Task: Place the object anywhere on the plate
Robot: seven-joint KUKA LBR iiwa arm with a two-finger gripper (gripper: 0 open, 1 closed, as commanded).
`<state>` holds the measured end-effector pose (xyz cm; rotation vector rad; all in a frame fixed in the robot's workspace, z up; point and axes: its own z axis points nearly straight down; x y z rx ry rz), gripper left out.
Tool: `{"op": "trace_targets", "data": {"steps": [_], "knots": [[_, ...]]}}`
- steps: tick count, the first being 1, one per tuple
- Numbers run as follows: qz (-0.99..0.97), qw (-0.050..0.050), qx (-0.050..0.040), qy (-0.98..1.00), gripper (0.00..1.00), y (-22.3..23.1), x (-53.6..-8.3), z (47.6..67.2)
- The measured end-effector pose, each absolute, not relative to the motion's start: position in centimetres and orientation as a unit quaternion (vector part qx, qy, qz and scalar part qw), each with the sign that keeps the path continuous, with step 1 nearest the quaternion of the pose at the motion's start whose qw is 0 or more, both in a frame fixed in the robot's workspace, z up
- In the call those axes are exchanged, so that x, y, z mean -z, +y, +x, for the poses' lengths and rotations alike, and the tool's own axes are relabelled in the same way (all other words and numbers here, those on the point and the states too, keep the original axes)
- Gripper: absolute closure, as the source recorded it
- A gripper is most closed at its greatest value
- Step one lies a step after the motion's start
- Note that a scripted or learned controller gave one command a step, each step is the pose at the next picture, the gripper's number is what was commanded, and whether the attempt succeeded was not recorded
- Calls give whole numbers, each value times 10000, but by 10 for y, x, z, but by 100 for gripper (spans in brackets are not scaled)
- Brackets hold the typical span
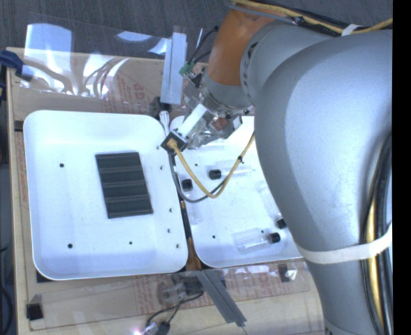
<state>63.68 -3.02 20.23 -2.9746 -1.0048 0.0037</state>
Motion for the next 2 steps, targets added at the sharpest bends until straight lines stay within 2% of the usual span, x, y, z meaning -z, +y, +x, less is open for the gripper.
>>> {"op": "trace_targets", "data": {"steps": [1, 2], "knots": [[-9621, 8, -10, -2726, 100, 56, -191, 649], [-9945, 18, 12, -1045, 100, 115, -95, 645]]}}
